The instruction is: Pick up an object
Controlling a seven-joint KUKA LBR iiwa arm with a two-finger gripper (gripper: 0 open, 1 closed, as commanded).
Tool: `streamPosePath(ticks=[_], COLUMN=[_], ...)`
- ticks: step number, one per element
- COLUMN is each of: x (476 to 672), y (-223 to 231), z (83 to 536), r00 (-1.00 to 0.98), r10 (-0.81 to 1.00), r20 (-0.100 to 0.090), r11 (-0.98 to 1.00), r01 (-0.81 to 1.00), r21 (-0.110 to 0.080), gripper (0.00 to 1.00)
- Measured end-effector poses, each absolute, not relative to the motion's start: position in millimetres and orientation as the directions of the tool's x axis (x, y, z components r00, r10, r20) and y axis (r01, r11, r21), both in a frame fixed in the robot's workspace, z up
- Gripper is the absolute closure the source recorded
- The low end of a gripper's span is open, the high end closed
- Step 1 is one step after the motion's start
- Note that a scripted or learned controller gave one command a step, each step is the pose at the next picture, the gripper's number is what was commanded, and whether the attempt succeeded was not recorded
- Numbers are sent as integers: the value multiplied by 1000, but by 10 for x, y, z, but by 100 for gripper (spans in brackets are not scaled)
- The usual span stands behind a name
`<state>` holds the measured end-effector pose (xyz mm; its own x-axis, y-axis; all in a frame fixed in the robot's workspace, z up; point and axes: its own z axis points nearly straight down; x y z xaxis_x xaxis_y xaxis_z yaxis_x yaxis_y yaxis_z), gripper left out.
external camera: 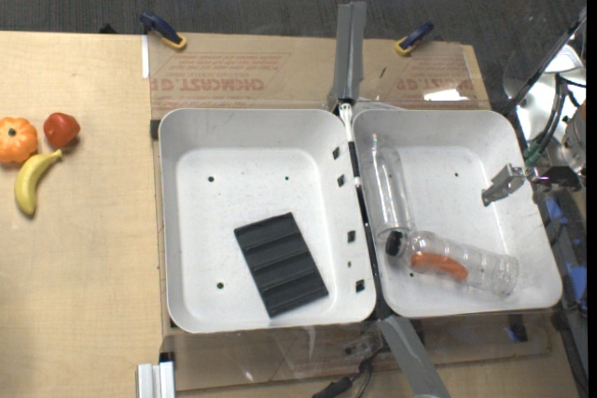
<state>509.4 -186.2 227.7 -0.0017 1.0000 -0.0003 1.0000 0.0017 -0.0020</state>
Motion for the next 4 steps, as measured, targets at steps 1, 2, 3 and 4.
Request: streamPosePath(ticks=[1,2,3,4], x=[4767,4780,4773,4767], y=[-1965,-2219,-1752,-989], z=[1087,1548,1116,902], r00=[-43,279,225,329], r10=[999,960,974,944], r20=[1,0,0,-1], r11=[43,-279,-225,-329], r01=[999,960,974,944], r21=[-3,-1,-3,-5], gripper=[0,0,0,0])
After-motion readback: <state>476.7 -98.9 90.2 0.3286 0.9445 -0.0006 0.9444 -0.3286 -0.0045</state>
